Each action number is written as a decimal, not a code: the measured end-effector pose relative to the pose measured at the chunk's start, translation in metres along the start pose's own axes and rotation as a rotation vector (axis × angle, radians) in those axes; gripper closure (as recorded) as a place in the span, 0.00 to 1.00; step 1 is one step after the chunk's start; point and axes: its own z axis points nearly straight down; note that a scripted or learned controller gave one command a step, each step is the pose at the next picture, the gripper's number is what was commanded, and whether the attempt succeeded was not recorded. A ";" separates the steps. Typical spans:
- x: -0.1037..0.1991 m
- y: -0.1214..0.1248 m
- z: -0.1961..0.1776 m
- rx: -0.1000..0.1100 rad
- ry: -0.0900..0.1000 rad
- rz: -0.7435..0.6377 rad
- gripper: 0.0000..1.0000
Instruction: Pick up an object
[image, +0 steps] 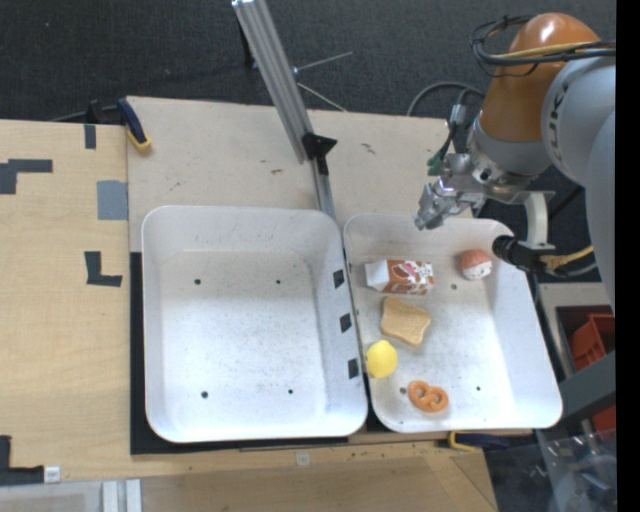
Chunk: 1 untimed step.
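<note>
The right bin (520, 340) holds a small red and white carton (402, 275), a slice of toast (404, 322), a yellow lemon (381, 358), an orange pretzel (428, 397) and a pinkish round piece (476, 263) at the back right. My gripper (432, 213) hangs over the bin's back rim, above and just behind the carton, with nothing seen between its fingers.
The left bin (245, 320) lies beside the right one. A slanted metal pole (285, 85) rises behind the bins. A black and yellow clamp (133, 125) sits at the bench's back left. Cables (550, 260) run off the right bin's back right corner.
</note>
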 end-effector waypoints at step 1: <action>0.000 0.001 -0.050 0.000 0.000 0.000 1.00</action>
